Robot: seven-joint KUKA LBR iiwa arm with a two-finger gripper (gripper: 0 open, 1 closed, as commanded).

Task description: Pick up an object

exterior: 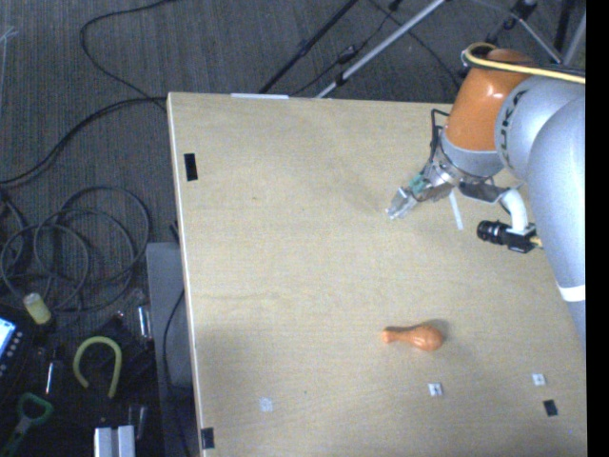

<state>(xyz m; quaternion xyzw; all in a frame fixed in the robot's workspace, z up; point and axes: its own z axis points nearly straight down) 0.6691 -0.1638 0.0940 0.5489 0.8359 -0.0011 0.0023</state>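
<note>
Orange object [415, 336], one; gripper [401, 204] apart.

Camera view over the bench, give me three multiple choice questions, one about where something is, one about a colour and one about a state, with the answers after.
1. Where does the small pear-shaped object lie relative to the pincer?
A. Lower in the view, nearer the bottom edge
B. Higher in the view
C. Directly beneath it, touching

2. What colour is that object?
A. Blue
B. Orange
C. Green

3. How does the object stand to the pincer?
A. Lifted by it
B. Lying on the wooden surface, apart from it
C. Hanging from the arm

Answers: 1 A, since the object sits well below the pincer in the picture. 2 B, since its body looks orange. 3 B, since bare surface separates the two.
</note>
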